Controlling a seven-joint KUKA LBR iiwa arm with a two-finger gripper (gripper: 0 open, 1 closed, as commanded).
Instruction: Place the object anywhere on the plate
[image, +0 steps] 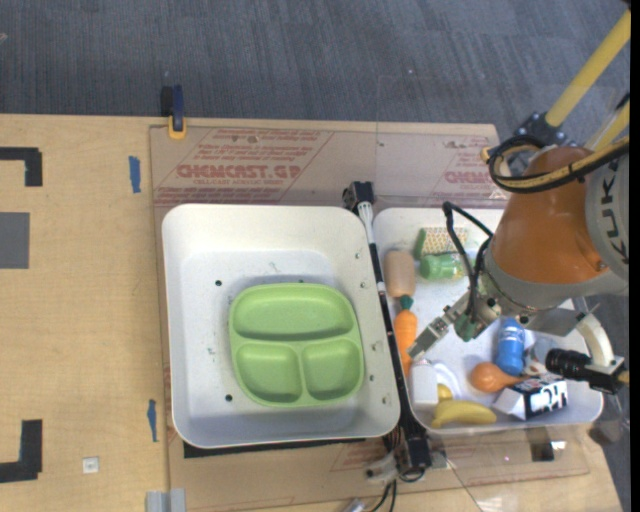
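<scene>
A green plate (295, 342) with three compartments lies in the left white bin (190, 300); nothing rests on it. My gripper (440, 332) hangs low over the right bin (590, 405), under the orange wrist band, pointing down and left. Its tip is just right of an orange carrot (404, 329) and above a small white block (428, 381). I see nothing held in it. Around it lie a beige cylinder (400, 272), a green item (440, 266), a blue can (511, 348), an orange fruit (489, 377) and a yellow banana (462, 412).
A checkered cracker-like piece (434, 240) sits at the right bin's back. A black-and-white box (540, 399) lies at its front right. A black divider rail (378, 270) runs between the bins. Cables loop above the wrist.
</scene>
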